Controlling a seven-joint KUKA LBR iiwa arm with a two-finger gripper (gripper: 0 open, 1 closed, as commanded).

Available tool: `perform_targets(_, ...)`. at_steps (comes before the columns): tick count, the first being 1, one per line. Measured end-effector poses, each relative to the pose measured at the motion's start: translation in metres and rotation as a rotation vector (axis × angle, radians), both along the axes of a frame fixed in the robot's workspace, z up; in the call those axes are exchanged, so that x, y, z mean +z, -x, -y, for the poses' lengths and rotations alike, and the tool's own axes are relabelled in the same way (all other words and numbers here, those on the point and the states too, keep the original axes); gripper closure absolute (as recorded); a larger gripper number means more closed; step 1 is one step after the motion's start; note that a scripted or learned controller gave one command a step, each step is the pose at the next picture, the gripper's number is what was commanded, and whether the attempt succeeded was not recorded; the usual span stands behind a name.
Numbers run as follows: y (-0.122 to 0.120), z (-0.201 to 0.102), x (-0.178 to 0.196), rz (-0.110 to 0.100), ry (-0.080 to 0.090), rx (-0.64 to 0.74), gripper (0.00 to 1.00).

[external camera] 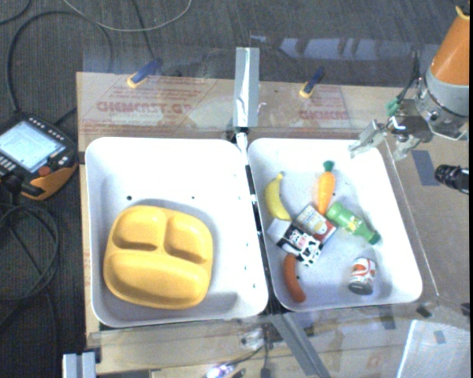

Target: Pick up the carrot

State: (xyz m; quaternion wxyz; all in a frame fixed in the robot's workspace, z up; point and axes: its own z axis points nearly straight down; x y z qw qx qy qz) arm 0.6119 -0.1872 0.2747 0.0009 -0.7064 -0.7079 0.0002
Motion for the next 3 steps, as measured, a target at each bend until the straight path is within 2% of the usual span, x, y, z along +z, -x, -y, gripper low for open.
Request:
perform_targets(1,-0.003,-0.031,-0.175,0.003,-0.002,0.242,0.0)
perform_targets(2,-0.003,-0.032,-0.166,0.004,-0.004,0.241,1.0)
perform_targets(3,-0.024,-0.111,-0.091,0.001,0.001,0.163,1.0)
